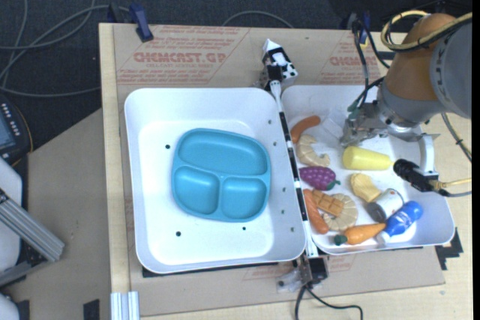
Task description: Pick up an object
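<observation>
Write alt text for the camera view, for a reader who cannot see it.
A grey arm with an orange band reaches from the right, its gripper low over the right white bin, which holds toy food: a yellow piece, purple grapes, a carrot and a blue bottle. The left white bin holds a blue divided plate.

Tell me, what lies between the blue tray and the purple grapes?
In the camera view, the two bins' touching white rims separate the blue tray from the purple grapes.
</observation>
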`<state>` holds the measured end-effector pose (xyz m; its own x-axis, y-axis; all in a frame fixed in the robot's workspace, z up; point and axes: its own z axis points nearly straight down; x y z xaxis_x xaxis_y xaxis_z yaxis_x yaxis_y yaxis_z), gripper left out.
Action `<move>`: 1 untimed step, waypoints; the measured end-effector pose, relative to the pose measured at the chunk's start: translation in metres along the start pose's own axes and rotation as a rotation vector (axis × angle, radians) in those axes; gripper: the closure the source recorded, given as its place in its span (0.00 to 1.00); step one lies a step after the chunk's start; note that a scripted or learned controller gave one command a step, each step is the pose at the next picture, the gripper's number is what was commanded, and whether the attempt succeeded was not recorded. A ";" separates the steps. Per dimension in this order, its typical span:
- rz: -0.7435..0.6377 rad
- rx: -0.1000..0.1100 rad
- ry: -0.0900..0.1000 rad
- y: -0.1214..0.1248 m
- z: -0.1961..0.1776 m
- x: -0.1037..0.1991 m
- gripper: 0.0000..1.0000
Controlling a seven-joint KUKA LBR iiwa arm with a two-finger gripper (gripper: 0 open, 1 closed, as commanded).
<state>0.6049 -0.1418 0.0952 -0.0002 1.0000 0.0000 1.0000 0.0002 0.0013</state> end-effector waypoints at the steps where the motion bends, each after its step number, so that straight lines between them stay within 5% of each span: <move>1: 0.000 0.001 0.000 0.000 0.001 0.000 0.00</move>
<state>0.6046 -0.1418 0.0945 -0.0003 1.0000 0.0001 1.0000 0.0003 0.0005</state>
